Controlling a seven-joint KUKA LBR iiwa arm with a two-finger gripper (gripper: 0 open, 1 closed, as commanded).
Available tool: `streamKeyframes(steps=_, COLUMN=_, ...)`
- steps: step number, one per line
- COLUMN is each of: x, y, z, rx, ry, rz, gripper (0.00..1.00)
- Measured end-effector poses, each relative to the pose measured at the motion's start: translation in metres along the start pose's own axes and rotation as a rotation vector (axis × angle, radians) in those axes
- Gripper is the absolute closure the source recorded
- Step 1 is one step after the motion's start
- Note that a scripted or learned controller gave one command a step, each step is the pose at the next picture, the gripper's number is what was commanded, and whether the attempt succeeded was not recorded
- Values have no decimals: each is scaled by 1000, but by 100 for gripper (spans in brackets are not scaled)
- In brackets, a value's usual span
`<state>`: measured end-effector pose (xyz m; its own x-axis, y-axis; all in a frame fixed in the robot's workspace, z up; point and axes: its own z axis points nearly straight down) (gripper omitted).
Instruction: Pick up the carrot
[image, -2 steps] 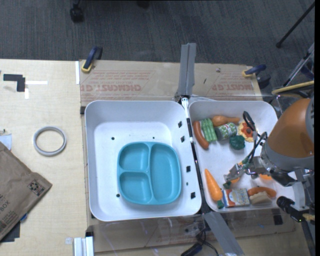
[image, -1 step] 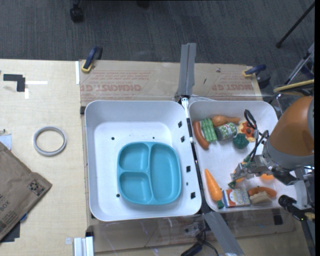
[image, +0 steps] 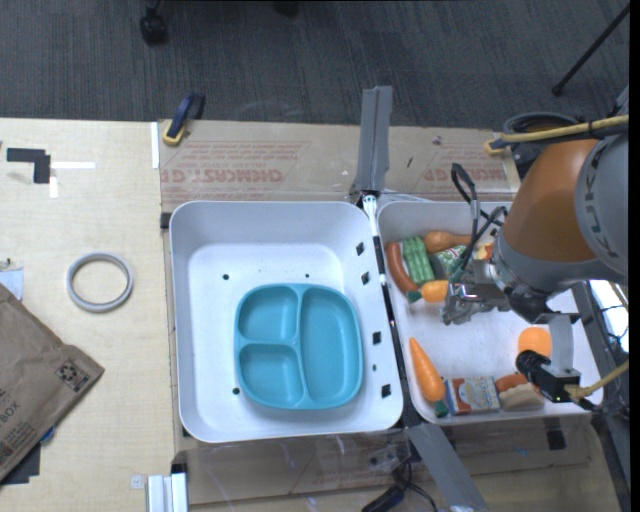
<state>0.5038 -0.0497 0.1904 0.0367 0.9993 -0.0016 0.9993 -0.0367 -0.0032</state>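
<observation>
carrot (image: 426, 369) by bin's (image: 392, 330) left wall — fingers (image: 452, 313) apart

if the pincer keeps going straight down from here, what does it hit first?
Probably bare floor of the right bin. The pincer points down just below a small orange food piece; the carrot lies lower left, off that line. Depth is unclear.

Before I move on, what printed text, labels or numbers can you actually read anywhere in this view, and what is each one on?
"BOX" on the brown cardboard box at the left edge.
"CHEMCAT", upside down, in faint red print on the flattened cardboard behind the bins; the rest of that print is too blurred to read.
The small carton at the front of the right bin has a printed label, too small to read.
</observation>
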Motion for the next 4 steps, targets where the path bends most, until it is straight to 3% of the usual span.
streamKeyframes(steps=1, x=0, y=0, z=0, rx=0, ry=0, rz=0, gripper=0)
streamKeyframes(steps=2, x=-46, y=26, z=88, rx=2, ry=1, rz=-44, gripper=0)
streamKeyframes(steps=3, x=-67, y=66, z=99, rx=-1, ry=0, rz=-34, gripper=0)
streamKeyframes(steps=4, x=-42, y=122, z=99, rx=-1, ry=-1, rz=24, gripper=0)
